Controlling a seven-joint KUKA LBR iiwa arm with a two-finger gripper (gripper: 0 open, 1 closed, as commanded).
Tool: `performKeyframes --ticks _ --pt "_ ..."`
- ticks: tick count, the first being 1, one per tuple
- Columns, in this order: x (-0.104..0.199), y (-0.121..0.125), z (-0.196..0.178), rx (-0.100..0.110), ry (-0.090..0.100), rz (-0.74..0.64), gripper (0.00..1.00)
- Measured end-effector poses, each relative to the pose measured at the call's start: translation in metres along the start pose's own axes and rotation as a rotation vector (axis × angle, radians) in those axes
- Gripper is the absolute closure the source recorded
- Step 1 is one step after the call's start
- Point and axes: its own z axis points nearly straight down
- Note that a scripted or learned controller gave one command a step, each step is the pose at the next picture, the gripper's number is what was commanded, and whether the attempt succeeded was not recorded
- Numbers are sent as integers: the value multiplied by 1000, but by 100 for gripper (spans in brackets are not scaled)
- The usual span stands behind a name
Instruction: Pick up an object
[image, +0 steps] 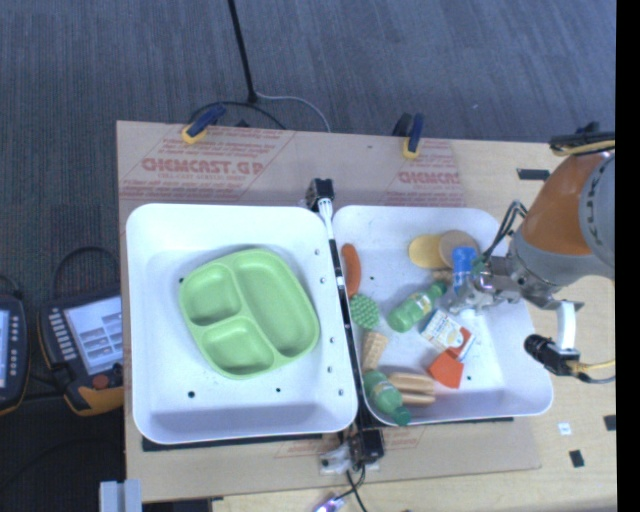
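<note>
Desk (200, 165): a tan board with red lettering carried both bins; two clamps sat on its far edge.
Left bin (160, 400): white and shallow, lying left of the right bin, their rims touching.
Right bin (520, 390): white and shallow, the landmark for what follows.
Plate (250, 310): green, three compartments, lying in the middle of the left bin, well apart from the right bin's clutter.
Arm (565, 215): grey with an orange band, reaching over the right bin's right rim.
End effector (470, 285): low over the right bin's upper middle, just beside the blue bottle; I cannot tell whether it gripped anything.
Green bottle (412, 310): tilted near the right bin's centre.
Hot dog (412, 385): near the right bin's near wall.
Carrot (350, 268): along the right bin's left wall.
Yellow disc (430, 250): near the right bin's far wall.
Carton (445, 328): white, right of the green bottle in the right bin.
Blue bottle (462, 265): upright, right of the yellow disc.
Red block (447, 370): near the right bin's near-right part.
</note>
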Motion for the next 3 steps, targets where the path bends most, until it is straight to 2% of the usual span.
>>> performKeyframes --ticks 1,2,3 --pt "5 0 1 5 10 -4 0" --pt "54 58 13 -9 -6 -543 0" --pt "93 27 13 -12 -9 -758 0"
